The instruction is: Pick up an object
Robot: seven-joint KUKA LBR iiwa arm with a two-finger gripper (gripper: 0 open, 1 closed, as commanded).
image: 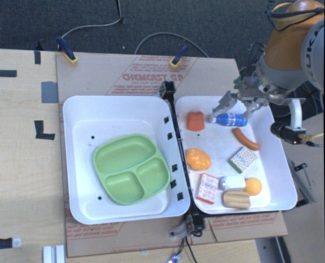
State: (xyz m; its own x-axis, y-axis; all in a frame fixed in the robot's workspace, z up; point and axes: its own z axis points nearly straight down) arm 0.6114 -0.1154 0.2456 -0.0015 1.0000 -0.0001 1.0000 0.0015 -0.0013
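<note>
The gripper (238,107) is seen over the far part of the right bin (285,171), with its two fingers spread apart. A blue bottle (230,119) lies on its side just below the fingertips, roughly between them; whether the fingers touch it cannot be told from this angle, and it is not shown pinched.

Just left of the gripper, an orange-red block (195,121) is set near the bin's dividing wall. On the nearer side of the gripper and slightly right, a sausage (246,138) is laid at a slant, close to the bottle but apart from it. Further toward the near edge, a green-and-white checked box (243,159) is found, and left of that an orange lump (198,159).

Well away from the gripper, along the near wall, a red-and-white carton (207,188), a small white piece (233,181), an orange ball (252,186) and a tan bread roll (236,200) are gathered, the roll touching the ball.

In the left bin (77,125), well apart from the gripper, a green divided plate (131,168) is lying flat.
</note>
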